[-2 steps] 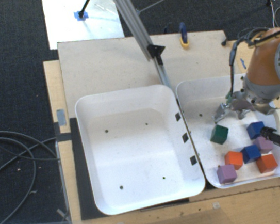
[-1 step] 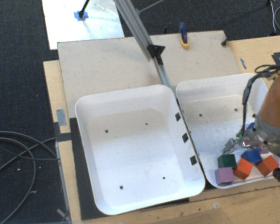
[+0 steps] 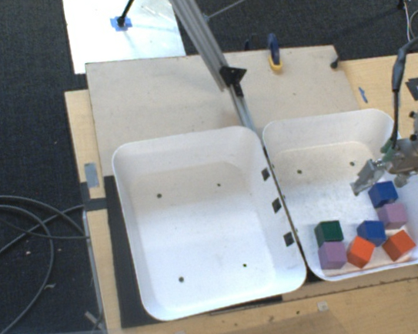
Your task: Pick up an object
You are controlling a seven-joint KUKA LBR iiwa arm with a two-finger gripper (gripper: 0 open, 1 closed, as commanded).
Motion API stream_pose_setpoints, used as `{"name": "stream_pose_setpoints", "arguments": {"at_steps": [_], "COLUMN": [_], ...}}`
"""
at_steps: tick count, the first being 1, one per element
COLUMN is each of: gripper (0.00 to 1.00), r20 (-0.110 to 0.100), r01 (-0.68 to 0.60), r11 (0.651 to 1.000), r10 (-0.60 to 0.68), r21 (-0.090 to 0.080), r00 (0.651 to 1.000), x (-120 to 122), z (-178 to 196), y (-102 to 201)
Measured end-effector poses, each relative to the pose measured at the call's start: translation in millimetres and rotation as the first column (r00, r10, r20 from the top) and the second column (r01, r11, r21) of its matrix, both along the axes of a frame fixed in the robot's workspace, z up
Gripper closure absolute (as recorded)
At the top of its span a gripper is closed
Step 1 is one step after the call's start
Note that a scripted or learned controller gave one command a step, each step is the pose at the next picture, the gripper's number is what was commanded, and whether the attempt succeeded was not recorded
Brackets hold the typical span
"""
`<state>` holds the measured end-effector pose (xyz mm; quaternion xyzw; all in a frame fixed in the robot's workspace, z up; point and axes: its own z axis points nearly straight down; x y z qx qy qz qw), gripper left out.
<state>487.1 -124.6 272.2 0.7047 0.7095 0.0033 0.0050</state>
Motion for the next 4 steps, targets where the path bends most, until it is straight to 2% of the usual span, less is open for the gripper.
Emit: {"name": "stream_pose_setpoints", "arguments": {"at_steps": [1,2,3,4], "gripper": [0.00,0.00,0.00,0.00], "r20": [-0.015,-0.007,-0.005,0.007], "r01": [-0.005,-0.002,0.007,0.004], "r11": [1.000,1.000,1.000,1.000], "r10": [0.005,0.002,-0.007,-0.004], "r21": [0.006,0.004,0.000,-0.002], "r00": [1.000,1.000,1.000,1.000], "x": [19,-2,49,92], "z": [-85,-43,-35,-154], "y": [98,123,81,43]}}
